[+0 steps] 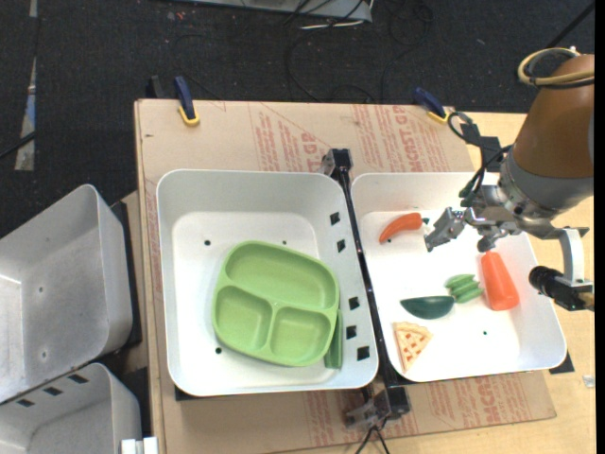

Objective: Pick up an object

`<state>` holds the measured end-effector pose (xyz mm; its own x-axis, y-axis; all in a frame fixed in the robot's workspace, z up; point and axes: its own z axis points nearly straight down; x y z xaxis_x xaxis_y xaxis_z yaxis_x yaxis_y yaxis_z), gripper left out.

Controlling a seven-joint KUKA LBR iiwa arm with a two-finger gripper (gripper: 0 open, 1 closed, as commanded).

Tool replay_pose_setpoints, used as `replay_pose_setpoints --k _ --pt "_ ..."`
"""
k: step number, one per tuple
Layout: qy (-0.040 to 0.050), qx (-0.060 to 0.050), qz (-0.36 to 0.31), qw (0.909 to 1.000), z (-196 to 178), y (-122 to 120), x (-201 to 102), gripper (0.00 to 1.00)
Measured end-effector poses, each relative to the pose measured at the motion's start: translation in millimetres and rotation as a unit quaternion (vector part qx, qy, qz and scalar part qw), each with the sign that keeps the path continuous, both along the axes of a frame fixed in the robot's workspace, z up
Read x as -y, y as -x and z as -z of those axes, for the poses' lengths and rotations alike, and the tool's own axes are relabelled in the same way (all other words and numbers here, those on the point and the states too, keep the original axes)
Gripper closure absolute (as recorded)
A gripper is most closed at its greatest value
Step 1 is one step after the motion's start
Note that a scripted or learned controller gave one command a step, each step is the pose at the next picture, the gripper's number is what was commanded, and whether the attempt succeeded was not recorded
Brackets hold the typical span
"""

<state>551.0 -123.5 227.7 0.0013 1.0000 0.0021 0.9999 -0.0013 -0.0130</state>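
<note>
Counter point(255, 135): brown board carrying two white bins side by side.

Left bin point(180, 253): one green tray point(274, 303) with three compartments, lying flat, slightly turned.

Right bin point(529, 348): five loose items.
- Chilli point(401, 224), red-orange, far left part of the bin, near the divider.
- Carrot point(497, 280), orange, right of centre, lying roughly near-to-far.
- Green piece point(462, 288), ridged, just left of the carrot, touching or almost touching it.
- Dark leaf point(427, 305), dark green, just left and near of the green piece.
- Pizza slice point(411, 343), near left part of the bin, apart from the rest.

Tool point(463, 225): hangs over the far middle of the right bin, between the chilli and the carrot's far end. Nothing can be seen between its fingers. How wide they stand cannot be told from this slant.

Step in hand, as judged: choosing and approaching a target; no object lifted yet.

Handling notes:
- The chilli is the nearest isolated item, so nothing beside it would be disturbed. It is low and curved, so close across its narrow width, at mid-length.
- The carrot is thicker and easier to hold, but the green piece crowds its left side. Come straight down so that no finger lands on that neighbour.
- Descend fully to the bin floor before closing.
- Avoid the divider wall if reaching left.
</note>
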Motion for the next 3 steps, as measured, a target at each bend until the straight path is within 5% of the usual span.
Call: replay_pose_setpoints --k 1,3 --pt "0.0011 0.006 -0.001 1.0 -6.2 -2.6 -0.2 0.0" --pt "0.0001 0.003 0.0 1.0 107.5 11.3 -9.5 0.0"
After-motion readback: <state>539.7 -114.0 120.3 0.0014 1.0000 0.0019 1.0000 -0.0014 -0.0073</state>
